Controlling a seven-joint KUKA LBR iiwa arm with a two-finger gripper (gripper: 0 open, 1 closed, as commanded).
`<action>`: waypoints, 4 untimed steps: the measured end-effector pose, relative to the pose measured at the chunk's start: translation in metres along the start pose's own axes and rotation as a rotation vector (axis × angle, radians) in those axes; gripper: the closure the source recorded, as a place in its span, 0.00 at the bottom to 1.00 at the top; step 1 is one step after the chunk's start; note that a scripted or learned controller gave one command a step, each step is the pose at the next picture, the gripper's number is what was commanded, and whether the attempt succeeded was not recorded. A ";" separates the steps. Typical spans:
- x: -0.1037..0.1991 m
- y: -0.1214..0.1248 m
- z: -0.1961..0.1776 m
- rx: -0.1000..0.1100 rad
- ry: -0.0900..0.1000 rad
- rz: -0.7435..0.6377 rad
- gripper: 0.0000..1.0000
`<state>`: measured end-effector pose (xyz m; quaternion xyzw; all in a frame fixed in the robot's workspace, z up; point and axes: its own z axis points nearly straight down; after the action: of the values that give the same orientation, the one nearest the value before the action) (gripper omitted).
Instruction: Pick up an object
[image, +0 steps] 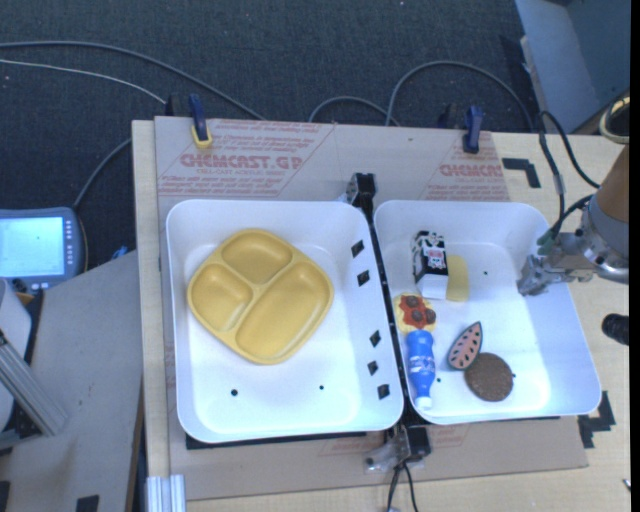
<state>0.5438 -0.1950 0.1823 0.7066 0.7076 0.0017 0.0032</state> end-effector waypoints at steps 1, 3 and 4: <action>0.000 0.002 -0.044 0.000 0.000 -0.001 1.00; 0.099 -0.004 -0.062 0.008 0.006 -0.005 1.00; 0.151 -0.015 -0.066 0.009 0.006 -0.005 1.00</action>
<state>0.5280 -0.0439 0.2482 0.7047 0.7095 0.0005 -0.0023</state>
